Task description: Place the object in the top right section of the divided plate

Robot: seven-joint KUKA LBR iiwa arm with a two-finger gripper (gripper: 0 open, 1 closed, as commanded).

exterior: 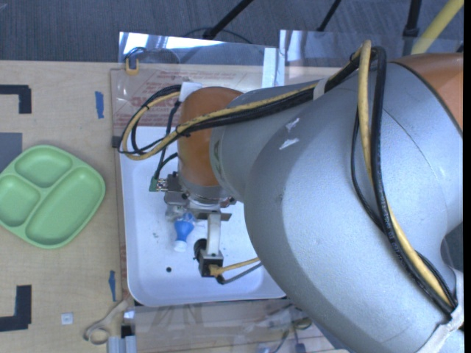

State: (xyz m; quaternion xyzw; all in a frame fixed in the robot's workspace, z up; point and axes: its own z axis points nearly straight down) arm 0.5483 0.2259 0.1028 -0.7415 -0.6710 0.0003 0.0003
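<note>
Camera view: blue object (182,232) upright-ish under tool (193,223), in bin (147,197).

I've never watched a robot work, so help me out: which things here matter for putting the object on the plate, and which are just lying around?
Part of the job:
- green three-section plastic plate
- small blue-and-white object in the shallow white bin
- gripper over that bin

Just lying about:
- blue tape strips
- black corner markings on the wooden bench

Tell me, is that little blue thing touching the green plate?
Apart. The camera view shows the blue object inside the white bin, under the arm's wrist, while the green divided plate lies outside on the wooden bench, bare wood between them.
</note>
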